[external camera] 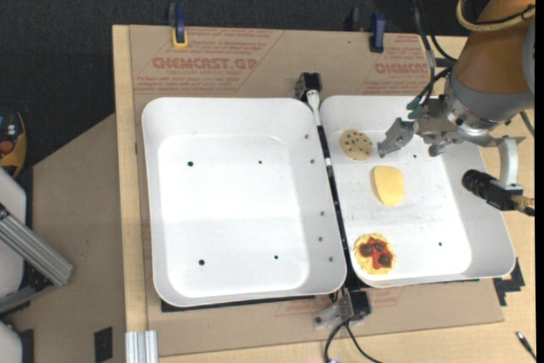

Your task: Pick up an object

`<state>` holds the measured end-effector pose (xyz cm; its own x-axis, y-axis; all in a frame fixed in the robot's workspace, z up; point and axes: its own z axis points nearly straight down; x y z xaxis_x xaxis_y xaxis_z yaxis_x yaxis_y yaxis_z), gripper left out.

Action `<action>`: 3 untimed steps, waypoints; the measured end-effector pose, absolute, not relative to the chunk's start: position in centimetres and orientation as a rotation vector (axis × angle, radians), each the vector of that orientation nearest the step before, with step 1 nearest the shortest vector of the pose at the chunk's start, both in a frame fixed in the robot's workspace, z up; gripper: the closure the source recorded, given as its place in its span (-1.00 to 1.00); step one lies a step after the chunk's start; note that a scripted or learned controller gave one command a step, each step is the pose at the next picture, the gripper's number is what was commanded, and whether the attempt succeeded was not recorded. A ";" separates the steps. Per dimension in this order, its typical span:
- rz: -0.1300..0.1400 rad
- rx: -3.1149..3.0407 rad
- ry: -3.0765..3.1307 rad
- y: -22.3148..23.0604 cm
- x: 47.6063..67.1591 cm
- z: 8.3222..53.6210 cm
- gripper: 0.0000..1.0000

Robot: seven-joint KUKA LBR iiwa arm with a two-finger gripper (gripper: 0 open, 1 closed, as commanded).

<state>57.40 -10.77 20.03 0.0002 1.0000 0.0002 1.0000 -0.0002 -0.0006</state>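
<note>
End effector (415, 138), fingers spread and empty, above the right bin (476, 255) beside the cookie (356, 144); yellow piece (389, 185) and pizza (375, 252) lie nearer; descending off-centre might push the cookie aside.

Cookie (356, 144), wedge (389, 185), pizza (375, 252) in right bin (476, 259).

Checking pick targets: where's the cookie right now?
The cookie lies in the right bin, near its top-left corner by the divider, just above the yellow piece. The end effector is just to its right.
</note>
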 end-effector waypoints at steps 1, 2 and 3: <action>0.006 -2.221 -2.214 -14.1 57.7 11.3 -1.00; 0.004 -2.218 -2.219 -14.1 58.5 8.3 -1.00; 0.000 -2.223 -2.221 -14.2 58.6 9.5 1.00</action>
